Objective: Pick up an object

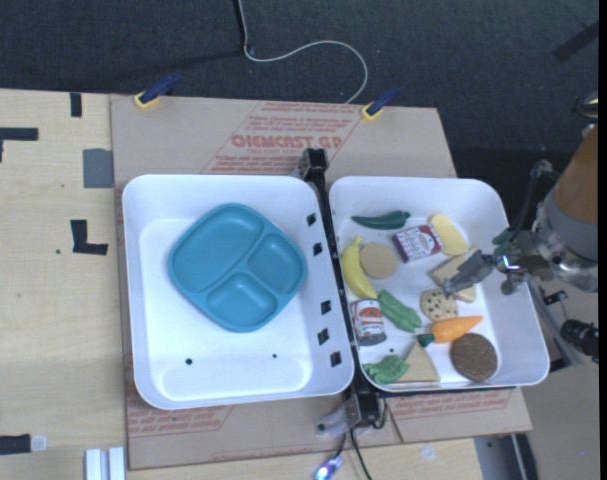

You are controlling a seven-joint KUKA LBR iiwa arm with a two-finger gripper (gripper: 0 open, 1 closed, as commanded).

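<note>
The right bin (pixel 483 196) holds several toy foods: a green chili (pixel 381 219), a banana (pixel 356 267), a tan round biscuit (pixel 379 260), a purple packet (pixel 416 241), a yellow piece (pixel 448 233), a chip cookie (pixel 435 303), a carrot (pixel 455 328), a brown patty (pixel 474 356), a green pickle (pixel 399 310), a small can (pixel 369 321) and a sandwich wedge (pixel 416 367). My gripper (pixel 466 271) reaches in from the right, low over the bin's right-middle. Its tip lies over a pale yellow wedge (pixel 449 280), just above the chip cookie.
The left bin (pixel 143 298) bears a blue divided plate (pixel 238 265). A black divider (pixel 328 268) runs between the bins. The arm's wrist (pixel 568 238) hangs over the right bin's right rim. Cardboard (pixel 283 138) lies under both bins.
</note>
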